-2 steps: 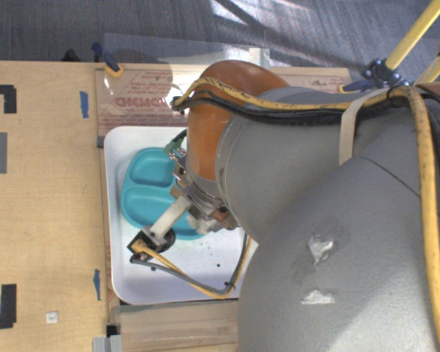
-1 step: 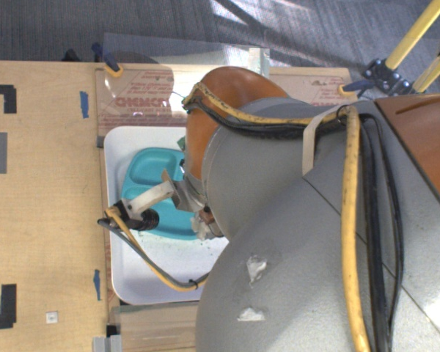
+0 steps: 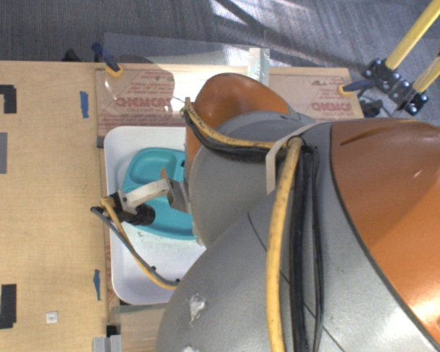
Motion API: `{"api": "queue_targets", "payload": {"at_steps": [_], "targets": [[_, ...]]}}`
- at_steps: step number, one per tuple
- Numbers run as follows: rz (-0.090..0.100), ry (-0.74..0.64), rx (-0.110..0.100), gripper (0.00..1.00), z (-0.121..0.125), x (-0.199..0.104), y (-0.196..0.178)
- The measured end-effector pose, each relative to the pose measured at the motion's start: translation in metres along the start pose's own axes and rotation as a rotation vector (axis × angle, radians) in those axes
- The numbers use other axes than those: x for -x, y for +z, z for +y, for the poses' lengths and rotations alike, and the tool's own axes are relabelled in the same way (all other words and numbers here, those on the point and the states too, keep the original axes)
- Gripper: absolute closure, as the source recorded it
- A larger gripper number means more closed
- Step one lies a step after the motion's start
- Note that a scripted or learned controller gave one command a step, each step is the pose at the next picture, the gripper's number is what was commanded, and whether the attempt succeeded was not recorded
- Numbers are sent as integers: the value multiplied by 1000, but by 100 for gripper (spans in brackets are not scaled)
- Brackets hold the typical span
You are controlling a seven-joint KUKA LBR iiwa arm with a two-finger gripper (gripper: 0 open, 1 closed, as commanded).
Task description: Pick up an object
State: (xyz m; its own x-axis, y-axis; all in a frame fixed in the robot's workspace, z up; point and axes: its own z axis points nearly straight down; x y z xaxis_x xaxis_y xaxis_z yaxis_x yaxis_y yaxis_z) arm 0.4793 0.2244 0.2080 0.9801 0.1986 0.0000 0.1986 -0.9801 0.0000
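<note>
The grey arm with its orange band (image 3: 293,218) reached in from the right and hung low over the shallow white bin (image 3: 132,288) set in the pale wooden worktop (image 3: 44,196). Inside that bin lay a turquoise plastic dish-like piece (image 3: 152,169), towards the bin's far half, its right side hidden beneath the wrist. The pincer (image 3: 178,193) sat directly above the turquoise piece's right portion, at or very near its surface; contact could not be confirmed. Whether the pincer was apart, together or clamped on anything could not be told, since the wrist covered its tip. The turquoise piece's visible part stretched leftwards from the pincer, and its long axis seemed to run from the bin's far side towards the near side. Judging by this, the coming grasp turned on closing across that axis rather than along it.
</note>
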Motion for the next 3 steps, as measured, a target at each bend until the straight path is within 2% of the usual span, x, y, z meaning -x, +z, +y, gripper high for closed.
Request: {"api": "queue_targets", "payload": {"at_steps": [1, 2, 3], "targets": [[8, -31, -3, 100, 0, -1, -144], [-7, -303, 0, 100, -1, 1, -50], [-3, 0, 1, 100, 0, 1, -9]]}}
